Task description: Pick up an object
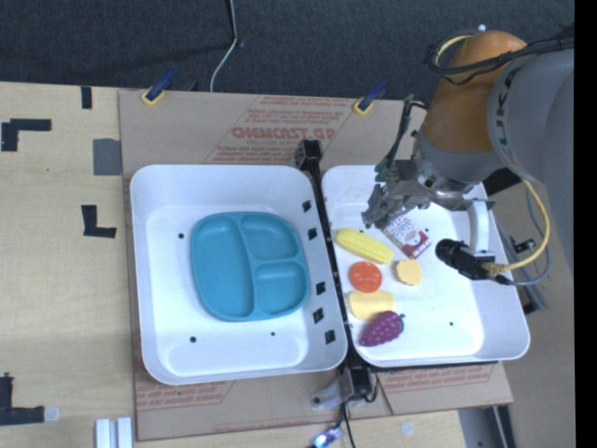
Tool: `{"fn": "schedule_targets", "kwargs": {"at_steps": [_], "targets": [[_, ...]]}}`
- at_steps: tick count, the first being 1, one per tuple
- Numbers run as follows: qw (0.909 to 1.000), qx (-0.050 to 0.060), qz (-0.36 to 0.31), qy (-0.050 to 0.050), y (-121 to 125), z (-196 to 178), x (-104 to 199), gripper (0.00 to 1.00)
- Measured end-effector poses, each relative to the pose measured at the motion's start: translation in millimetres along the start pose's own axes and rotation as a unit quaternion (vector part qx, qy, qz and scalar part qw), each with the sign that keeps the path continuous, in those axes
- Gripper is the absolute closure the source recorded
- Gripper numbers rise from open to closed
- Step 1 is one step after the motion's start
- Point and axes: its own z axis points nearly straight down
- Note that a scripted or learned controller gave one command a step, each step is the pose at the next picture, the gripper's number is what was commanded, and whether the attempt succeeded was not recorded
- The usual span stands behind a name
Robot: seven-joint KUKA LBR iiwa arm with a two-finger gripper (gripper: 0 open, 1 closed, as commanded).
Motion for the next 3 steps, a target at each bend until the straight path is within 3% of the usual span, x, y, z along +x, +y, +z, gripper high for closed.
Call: {"fn": "schedule_targets", "kwargs": {"at_steps": [2,3], "targets": [[1.0000,0.000,0.000,-0.001,38.9,1.7,98.0,1.00],[1.0000,0.000,0.000,0.000,44.3,-1.8,148.7,1.00]]}}
